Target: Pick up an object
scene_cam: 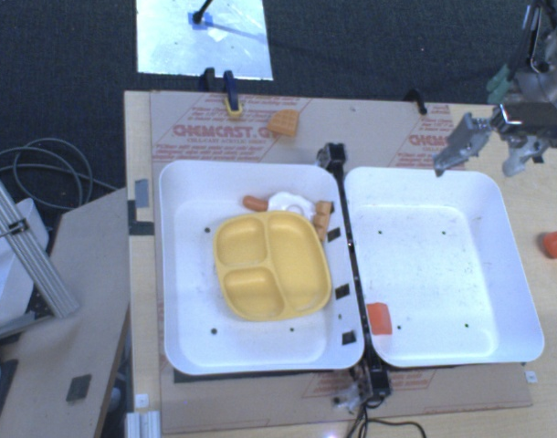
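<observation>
The hand [479, 153] hangs spread wide and empty above the far right corner of the right bin [511, 336]. An orange block [379, 318] lies inside that bin's near left corner, probably the handiest target.

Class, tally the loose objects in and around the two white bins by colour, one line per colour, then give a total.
Yellow: 1, the divided tray
Orange-red: 3, the block, the piece outside right, the sausage shape
Tan: 2, the waffle piece, the small stick
White: 1, the white item
Total: 7
</observation>
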